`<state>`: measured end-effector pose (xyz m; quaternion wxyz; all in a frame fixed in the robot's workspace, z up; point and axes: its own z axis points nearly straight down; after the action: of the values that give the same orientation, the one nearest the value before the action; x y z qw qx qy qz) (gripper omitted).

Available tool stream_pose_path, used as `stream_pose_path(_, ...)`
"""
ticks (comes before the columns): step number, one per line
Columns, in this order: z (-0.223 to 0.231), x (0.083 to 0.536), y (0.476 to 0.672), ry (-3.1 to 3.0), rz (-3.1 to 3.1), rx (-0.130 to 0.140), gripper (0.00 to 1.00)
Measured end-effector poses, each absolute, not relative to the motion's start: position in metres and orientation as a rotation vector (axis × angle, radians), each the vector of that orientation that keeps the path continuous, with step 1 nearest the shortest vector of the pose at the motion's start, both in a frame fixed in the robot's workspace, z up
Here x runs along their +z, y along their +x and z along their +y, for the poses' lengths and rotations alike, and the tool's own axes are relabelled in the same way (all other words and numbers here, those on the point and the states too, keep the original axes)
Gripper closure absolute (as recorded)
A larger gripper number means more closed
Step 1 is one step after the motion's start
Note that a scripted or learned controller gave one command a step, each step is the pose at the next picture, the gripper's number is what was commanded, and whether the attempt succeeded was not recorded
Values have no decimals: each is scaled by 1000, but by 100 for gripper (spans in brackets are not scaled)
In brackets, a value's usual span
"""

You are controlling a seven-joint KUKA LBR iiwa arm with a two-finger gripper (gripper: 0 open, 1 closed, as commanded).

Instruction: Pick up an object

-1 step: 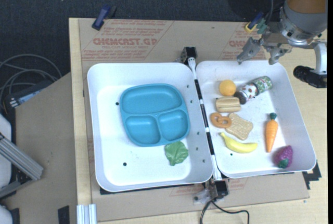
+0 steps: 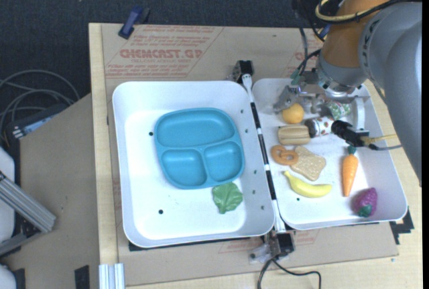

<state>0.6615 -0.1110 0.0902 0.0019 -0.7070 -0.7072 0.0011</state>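
Note:
My gripper (image 2: 316, 98) hangs low over the far end of the right bin (image 2: 389, 182), below the orange band of the arm. Just to its left lies a small yellow fruit (image 2: 292, 112), very close to the gripper. A tan bread roll (image 2: 293, 134) lies in front of that. Further forward are a pretzel (image 2: 284, 155), a square cracker (image 2: 310, 164), a banana (image 2: 308, 188), a carrot (image 2: 349, 174) and a purple berry (image 2: 365, 201). Nothing shows as held.
The left bin (image 2: 131, 147) holds a blue divided plate (image 2: 198, 147) and a green lettuce leaf (image 2: 228, 197) near its front right. A small dark and white bottle-like thing (image 2: 320, 127) lies right of the roll. The arm covers the right bin's far right corner.

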Motion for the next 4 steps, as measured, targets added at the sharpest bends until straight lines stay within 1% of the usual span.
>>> stream_pose_path(1, -111, 103, 663, -2222, -2223, -2, 100)
stream_pose_path(2, -111, 103, 663, -2222, -2223, -2, 0)
stream_pose_path(3, -165, 152, 616, -2223, -2220, 2, 0)
stream_pose_path(4, -160, 84, 601, -2220, -2219, 2, 0)
